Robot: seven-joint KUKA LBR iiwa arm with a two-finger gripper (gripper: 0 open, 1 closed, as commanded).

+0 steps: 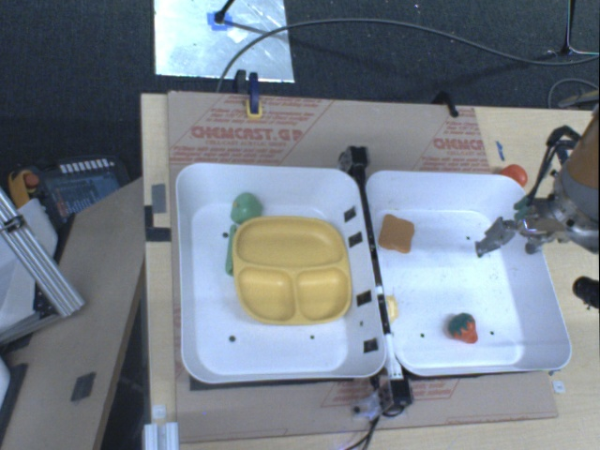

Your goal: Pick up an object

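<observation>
Plainly, the items are spread loosely through two white bins so that the arm can try for any one of them. The left bin (pixel 192 251) holds a yellow tray (pixel 289 270) with three compartments, lying flat near the middle; a green item (pixel 245 208) sits at its upper left corner, partly tucked under the tray's edge, so it looks hard to reach from above. The right bin (pixel 534 345) holds the easier targets: a brown block (pixel 397 233) near the upper left of that bin, close to the divider, and a small red-and-green toy (pixel 460 327), perhaps a strawberry, toward the lower middle. A small yellow piece (pixel 390 308) lies right against the divider between the bins. Both the block and the toy lie apart from the walls with free floor around them, which suits a grasp from above.

The arm (pixel 577 190) enters from the right edge of the frame, its wrist over the right rim of the right bin. The gripper (pixel 495 237) points left and downward, over the upper right part of that bin. Nothing is between its fingers, and their tips look close together, though the angle makes the gap hard to judge. It sits well apart from both the block and the toy, so no pick has been made yet.
</observation>
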